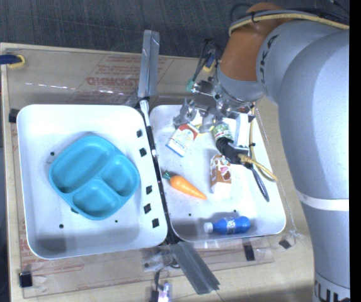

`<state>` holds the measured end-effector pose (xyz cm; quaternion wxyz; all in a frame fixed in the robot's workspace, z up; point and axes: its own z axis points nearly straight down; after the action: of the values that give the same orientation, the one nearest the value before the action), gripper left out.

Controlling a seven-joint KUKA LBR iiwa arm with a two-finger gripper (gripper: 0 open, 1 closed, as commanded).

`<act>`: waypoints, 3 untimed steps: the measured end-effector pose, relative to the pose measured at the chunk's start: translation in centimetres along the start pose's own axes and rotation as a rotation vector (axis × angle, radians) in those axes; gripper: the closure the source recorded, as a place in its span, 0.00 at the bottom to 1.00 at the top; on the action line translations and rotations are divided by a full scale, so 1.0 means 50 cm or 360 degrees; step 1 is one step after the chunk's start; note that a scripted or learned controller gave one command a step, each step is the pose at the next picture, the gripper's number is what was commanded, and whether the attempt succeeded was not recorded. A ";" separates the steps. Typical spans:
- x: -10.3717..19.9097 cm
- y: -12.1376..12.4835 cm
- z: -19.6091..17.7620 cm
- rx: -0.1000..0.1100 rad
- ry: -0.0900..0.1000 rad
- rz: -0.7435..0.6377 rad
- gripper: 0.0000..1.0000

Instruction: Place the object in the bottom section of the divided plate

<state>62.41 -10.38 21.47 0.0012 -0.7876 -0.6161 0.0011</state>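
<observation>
Gripper (191,115) low over far end of right bin (269,214), at a small carton (181,140); grip state cannot be told. Blue plate (94,176) in left bin (32,168).

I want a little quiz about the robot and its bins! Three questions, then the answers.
1. True or false: the blue plate lies in the left bin.
2. Which thing lies nearest the front edge of the right bin? A) carrot B) blue bottle C) small carton
3. Fill in: the pincer hangs over the ____ end of the right bin, by a small white packet.

Key
1. True.
2. B.
3. Far.
</observation>
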 end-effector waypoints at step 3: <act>0.373 -0.115 0.047 0.0001 -0.0003 -0.0584 1.00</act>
<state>61.33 9.10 19.12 0.0011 -0.6620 -0.7495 0.0019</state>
